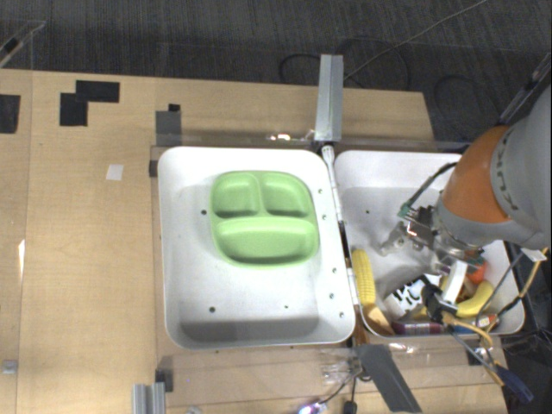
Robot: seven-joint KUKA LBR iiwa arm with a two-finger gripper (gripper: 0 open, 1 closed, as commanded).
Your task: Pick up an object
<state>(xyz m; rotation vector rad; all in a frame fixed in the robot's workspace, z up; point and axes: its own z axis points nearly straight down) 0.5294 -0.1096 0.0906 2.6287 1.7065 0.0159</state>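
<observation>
Corn cob (363,279) lies beside cluttered toys (431,304).

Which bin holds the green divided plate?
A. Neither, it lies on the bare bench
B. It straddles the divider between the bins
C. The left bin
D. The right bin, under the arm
C. The green divided plate lies flat in the left bin, apart from the corn cob in the right bin.

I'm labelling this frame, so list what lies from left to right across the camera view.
Left bin → green divided plate → metal post between the bins → corn cob → banana, at the right bin's near edge, under the arm's orange band.
</observation>
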